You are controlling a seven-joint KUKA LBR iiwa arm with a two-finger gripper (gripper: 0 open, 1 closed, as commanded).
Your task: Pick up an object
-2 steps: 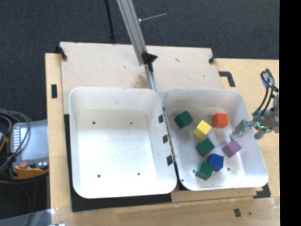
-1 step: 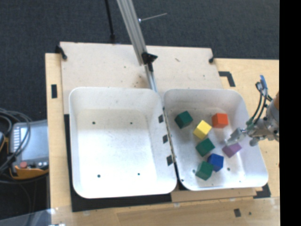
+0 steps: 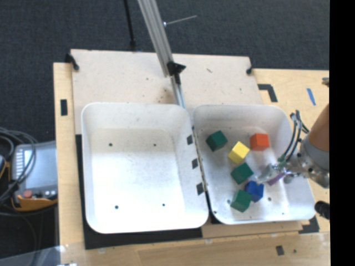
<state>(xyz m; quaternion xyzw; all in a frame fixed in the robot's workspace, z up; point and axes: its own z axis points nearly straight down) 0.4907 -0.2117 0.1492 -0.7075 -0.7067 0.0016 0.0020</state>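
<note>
Dark carpet frames a pale wooden bench (image 3: 138, 82), and on it sit two shallow white bins side by side, all the action packed into the right bin (image 3: 277, 118).

The likely target is the blue cube (image 3: 254, 189), low in that bin, touching the green cube (image 3: 241, 200) at its lower left and sitting just below another green cube (image 3: 242, 172). It looks like a small solid block: light, stiff, nothing fragile, though smooth faces could slip, so my call is to pinch two opposite flat faces, square on. No long axis to speak of (it's a cube), but it sits turned at an angle to the bin walls, so the faces run diagonal.

Further out: a yellow cube (image 3: 239, 151), an orange cube (image 3: 259, 141), and a third green cube (image 3: 216, 140) up toward the divider. The left bin (image 3: 91, 165) lies beyond.

And the gripper (image 3: 273, 174) is right there, just beside the blue cube on its right. Whether it's spread or closed, I can't tell at this size, and nothing visibly sits in its grasp.
</note>
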